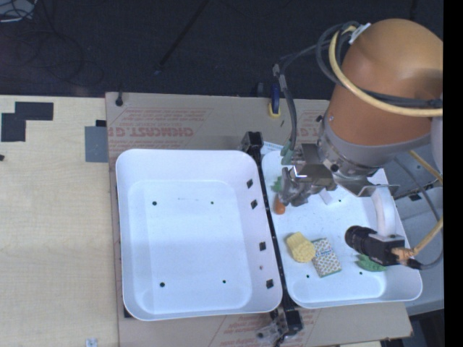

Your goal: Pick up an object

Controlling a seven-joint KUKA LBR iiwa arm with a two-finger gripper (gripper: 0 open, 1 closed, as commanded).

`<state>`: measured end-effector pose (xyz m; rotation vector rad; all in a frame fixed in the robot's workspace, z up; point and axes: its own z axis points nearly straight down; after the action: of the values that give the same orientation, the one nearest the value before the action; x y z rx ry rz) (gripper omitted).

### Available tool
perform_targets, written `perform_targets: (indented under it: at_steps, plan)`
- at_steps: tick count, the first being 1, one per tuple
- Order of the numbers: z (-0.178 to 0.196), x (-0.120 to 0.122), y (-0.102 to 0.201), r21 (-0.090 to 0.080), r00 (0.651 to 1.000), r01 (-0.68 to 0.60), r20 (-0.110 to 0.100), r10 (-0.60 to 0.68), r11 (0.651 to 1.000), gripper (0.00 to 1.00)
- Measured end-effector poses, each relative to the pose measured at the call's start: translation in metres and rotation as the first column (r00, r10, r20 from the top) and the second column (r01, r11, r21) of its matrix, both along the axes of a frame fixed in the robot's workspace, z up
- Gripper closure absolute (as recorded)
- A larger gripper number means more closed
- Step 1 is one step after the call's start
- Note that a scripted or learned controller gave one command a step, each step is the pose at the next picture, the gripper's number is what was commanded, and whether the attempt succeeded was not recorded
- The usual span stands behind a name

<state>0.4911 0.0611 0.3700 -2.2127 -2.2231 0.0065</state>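
My gripper (288, 194) hangs low over the left part of the right bin (347, 295), close to the divider between the bins. A small orange object (279, 209) lies just below the gripper, touching or nearly touching it. A bit of green (277, 186) shows at the gripper's left side. Further forward in the same bin lie a yellow lumpy object (300, 247) and, beside it, a pale object with a blue checked pattern (325, 257). A green object (370, 265) lies at the front right of this bin.
The left bin (134, 194) stands beside the right one, with black clips (262, 246) along the shared wall. The arm's large orange-banded body (387, 78) looms over the right bin's back half. Pale bench lies to the left.
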Motion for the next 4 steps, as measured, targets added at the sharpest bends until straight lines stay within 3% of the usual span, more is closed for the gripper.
perform_targets:
  at_steps: [2, 3, 4]
  plan:
    - [0.127, -0.015, 0.076, 0.001, 1.000, 0.000, 0.010, 0.000, 1.000, 1.00]
    - [0.169, -0.015, 0.102, 0.000, 1.000, 0.001, 0.007, -0.001, 1.000, 1.00]
    - [0.177, -0.015, 0.103, -0.003, 1.000, -0.005, -0.001, 0.005, 1.000, 1.00]
